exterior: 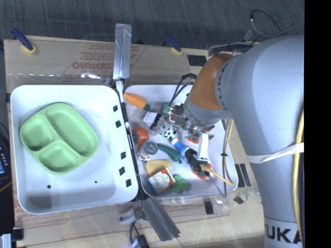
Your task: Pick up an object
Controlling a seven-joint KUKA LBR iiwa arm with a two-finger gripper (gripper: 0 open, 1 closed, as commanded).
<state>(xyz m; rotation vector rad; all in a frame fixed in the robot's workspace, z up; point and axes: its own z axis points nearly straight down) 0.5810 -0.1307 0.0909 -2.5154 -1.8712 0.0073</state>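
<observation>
Poised low over the right bin, wrist and gripper down among the clutter — pick judged under way, not yet done. Nothing seen lifted clear; every object resting on the bin floor. Impossible to tell from this slanted overhead angle whether the pincer stands apart or together, its tips lost against the objects beneath.

Closest to the tool: a small black-and-white dotted piece just below it and a blue item beside that. Further off in the same bin: an orange carrot-shaped toy near the top wall, a red-orange piece, a grey round lid-like thing, a yellow wedge and a small labelled packet — label too small to read.

Left bin holding just a green divided tray.

Legible: "KUKA", partly cut off, on the arm's base. Reddish print on the cardboard behind the bins, upside down, unreadable.

Left to do: close on one piece, raise it.
</observation>
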